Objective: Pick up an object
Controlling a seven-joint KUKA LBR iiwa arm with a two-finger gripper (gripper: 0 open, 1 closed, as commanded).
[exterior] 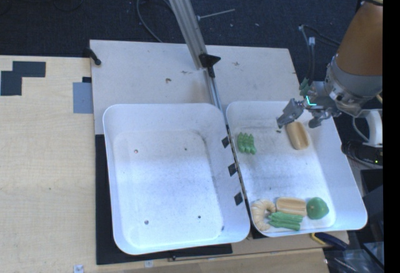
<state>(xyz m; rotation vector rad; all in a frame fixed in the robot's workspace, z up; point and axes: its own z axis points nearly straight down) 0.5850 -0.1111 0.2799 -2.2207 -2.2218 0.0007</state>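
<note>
Tan bread-like piece (298, 135) lies in the right bin (344, 178), upper part, just below the gripper (304, 117). Fingers are spread wide, nothing held. Approach step judged; descent over the piece, then closing, is needed.

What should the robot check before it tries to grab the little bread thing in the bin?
1. Gripper above the right bin: ok, it hangs over the far end.
2. Fingers spread wide enough: ok, they look open.
3. Gripper lined up over the tan bread roll: ok, the roll lies just below it.
4. Roll already held: not ok, it lies on the bin floor, not between the fingers.
5. Room around the roll: ok, the green pea pod lies well apart, and the food pile sits at the near end.
6. Height above the roll: cannot tell from this slanted view.
</note>
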